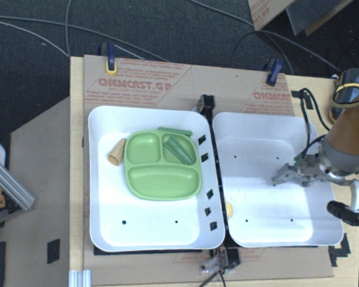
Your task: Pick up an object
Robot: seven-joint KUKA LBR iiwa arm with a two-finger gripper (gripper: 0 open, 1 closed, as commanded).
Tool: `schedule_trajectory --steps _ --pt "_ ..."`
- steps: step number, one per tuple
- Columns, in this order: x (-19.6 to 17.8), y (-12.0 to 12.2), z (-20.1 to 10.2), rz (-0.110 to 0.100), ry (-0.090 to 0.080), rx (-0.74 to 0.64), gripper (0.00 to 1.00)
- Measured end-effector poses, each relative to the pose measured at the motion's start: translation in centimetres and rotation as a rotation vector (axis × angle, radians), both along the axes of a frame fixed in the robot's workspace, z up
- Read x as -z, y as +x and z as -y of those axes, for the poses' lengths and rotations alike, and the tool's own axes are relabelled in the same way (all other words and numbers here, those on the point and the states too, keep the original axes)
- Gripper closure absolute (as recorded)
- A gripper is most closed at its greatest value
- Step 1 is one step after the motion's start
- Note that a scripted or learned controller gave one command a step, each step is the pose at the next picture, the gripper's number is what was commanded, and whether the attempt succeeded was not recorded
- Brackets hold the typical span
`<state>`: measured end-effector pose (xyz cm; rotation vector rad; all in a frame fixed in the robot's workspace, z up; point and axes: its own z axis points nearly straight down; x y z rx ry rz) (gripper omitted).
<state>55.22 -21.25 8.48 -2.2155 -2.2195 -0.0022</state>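
Camera view is showing a green plate (163,167), likely light, stiff and slick; gripping its rim looks best, while the gripper (284,176) is hovering, grip state unclear

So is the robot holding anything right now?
Nothing shows in its gripper. It hangs over the right bin, far from the green plate and the little cone in the left bin.

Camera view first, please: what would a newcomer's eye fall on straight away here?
Most likely the green divided plate in the left bin, with a green utensil in its upper right compartment and a tan cone lying beside its left edge. Next, the gripper hanging over the right bin.
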Motion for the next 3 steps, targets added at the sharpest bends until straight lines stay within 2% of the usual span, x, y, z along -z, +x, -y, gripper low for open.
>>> schedule_trajectory --steps 1,2,3 --pt "-1.2 0.1 0.1 0.003 -0.002 0.0 1.0" --pt "-7.5 -0.2 -0.3 0.009 -0.007 0.001 1.0" --pt "-12.7 0.7 0.5 0.01 -0.008 0.0 1.0"
